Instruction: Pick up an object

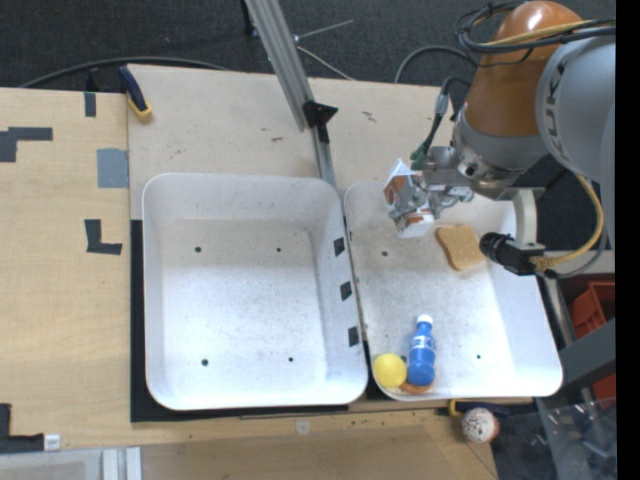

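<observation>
Small white carton (405,201) with red-orange markings, tilted, caught between the fingers of the claw (420,200) above the far end of the right bin (520,358). Print on it too small to read. In that bin: tan bread-like slice (460,245) near the far right, blue bottle (421,352) with white cap touching a yellow ball (389,370) at the near edge. Beside it on the desk (60,268), the left bin (160,298).

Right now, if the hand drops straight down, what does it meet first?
Likely the bare floor of the right bin, just left of the tan bread-like piece. The hand sits above that spot, though depth is hard to judge.
</observation>
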You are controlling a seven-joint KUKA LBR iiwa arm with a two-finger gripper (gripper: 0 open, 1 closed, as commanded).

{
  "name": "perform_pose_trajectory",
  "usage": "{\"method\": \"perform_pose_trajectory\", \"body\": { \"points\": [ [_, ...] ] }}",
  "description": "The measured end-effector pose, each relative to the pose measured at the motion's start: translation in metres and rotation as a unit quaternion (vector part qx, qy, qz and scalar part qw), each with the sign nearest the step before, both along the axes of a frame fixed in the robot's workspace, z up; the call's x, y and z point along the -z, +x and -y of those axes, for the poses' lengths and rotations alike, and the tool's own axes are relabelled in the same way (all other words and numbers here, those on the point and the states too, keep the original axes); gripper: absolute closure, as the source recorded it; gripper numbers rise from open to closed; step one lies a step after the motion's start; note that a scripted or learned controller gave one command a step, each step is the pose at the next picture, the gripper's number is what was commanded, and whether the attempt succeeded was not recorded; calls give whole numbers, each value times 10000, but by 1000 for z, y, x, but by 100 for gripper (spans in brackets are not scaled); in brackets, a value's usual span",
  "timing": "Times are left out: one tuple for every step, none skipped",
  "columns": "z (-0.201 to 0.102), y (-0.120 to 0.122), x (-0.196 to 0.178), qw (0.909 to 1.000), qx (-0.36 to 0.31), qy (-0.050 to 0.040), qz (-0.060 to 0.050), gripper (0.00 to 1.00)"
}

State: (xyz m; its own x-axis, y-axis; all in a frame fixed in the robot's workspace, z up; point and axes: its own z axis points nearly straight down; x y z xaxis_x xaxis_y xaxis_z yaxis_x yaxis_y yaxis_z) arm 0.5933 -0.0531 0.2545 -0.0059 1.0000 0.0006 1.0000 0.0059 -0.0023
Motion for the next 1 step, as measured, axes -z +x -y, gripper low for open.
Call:
{"method": "perform_pose_trajectory", "body": {
  "points": [
    [-52,18,-1,10000,-4,3,7,100]
  ]
}}
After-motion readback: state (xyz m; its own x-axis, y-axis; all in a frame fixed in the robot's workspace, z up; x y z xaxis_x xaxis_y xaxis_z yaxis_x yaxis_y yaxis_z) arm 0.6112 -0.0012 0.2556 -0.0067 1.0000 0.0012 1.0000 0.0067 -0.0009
